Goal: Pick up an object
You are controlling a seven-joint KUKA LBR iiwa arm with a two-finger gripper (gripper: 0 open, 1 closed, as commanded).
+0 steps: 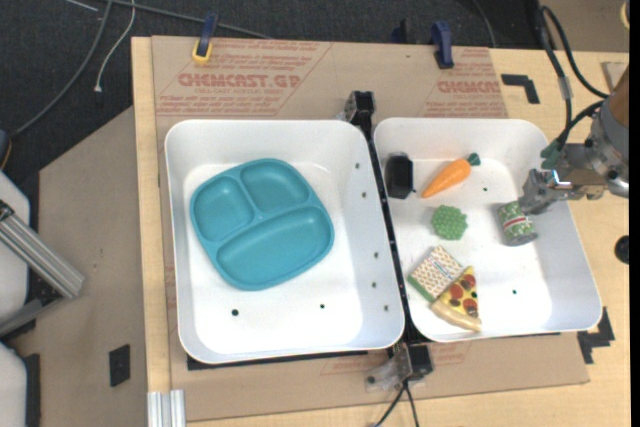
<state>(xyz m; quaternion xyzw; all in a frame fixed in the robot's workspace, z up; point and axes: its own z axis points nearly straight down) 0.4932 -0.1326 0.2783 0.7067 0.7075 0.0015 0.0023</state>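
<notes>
At the right edge of the frame we see the gripper (541, 183) low over the right bin (560, 305), its tip directly above and right of a small green-and-white can (518, 223), close enough that we cannot tell whether they touch. We cannot tell how far its jaws stand apart, nor whether they grasp anything. Left of the can lie a green ball (449, 221), a carrot (447, 175), a black block (399, 175) and a pizza slice (459, 295). The left bin (200, 315) holds a blue divided plate (262, 221).
</notes>
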